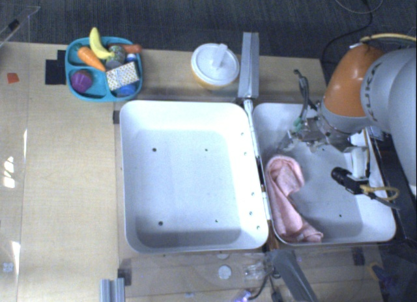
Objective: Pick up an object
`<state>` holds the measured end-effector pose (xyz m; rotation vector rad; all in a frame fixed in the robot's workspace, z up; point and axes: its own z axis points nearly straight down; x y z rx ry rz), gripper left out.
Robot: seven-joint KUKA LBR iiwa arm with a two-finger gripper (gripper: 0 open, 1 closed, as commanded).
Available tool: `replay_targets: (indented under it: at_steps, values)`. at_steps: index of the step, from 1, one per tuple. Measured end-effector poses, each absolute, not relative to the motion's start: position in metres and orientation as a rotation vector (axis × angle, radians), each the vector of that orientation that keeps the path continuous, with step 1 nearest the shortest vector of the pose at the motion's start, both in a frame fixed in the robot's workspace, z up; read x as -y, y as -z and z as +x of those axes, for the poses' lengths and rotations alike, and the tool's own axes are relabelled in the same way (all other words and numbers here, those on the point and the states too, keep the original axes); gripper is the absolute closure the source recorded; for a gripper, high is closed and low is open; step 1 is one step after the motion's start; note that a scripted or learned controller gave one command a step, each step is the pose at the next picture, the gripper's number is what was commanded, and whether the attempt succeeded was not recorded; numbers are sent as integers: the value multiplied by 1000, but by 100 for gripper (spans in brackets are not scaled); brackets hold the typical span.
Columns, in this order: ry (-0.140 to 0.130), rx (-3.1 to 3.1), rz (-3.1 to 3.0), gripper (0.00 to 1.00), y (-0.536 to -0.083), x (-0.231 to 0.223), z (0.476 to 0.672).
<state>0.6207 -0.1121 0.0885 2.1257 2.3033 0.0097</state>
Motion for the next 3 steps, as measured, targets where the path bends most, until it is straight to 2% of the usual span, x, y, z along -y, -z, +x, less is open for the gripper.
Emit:
replay_targets:
  at_steps: [1,2,3]
  values:
    - [-11,-2452,1950,0,-188,38,638]
    - [-6,-2724,1553,0,-128,86,577]
    - [-14,-2537,1832,0,-91,132,558]
